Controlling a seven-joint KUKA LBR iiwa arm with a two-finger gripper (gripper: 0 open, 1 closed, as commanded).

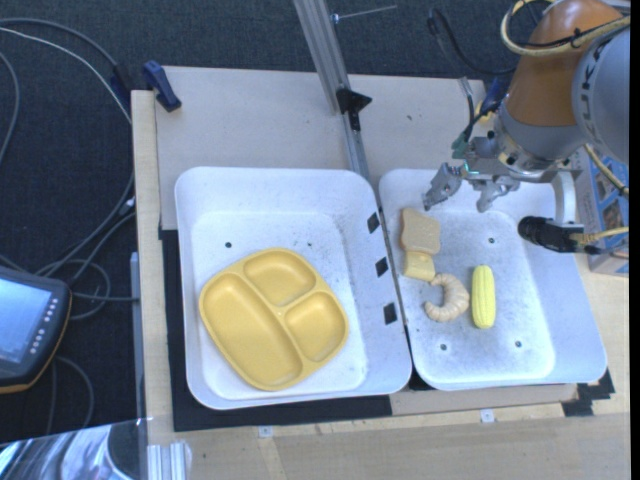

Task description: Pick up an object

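Near left bin: a shallow white plastic bin (200, 368) bears a yellow three-compartment plastic plate (272, 316). The plate lies flat, toward the near left of its bin.
Near right bin: a second shallow white plastic bin (530, 363) sits just beside the first. Its near half is bare.
Candidate objects: four small items cluster in the left-middle of the right bin. A yellow toy corn cob (483, 295) lies lengthwise, just right of a tan curved croissant-shaped toy (447, 298). A small pale-yellow block (419, 265) sits just left of and beyond the croissant. A tan square slice, bread-like, (421, 232) touches the block on its far side.
Handling estimate: all four look light and rigid. The corn cob stands clear of its neighbours on its right side and appears the easiest to seize.
Gripper: the grey two-finger gripper (462, 190) hangs above the far edge of the right bin, beyond and right of the bread slice. Fingers are spread apart; nothing lies between them.
Step in hand: approach. No object is grasped yet.
Next move: shift nearward over one item, align the fingers across its narrow width, descend, close.
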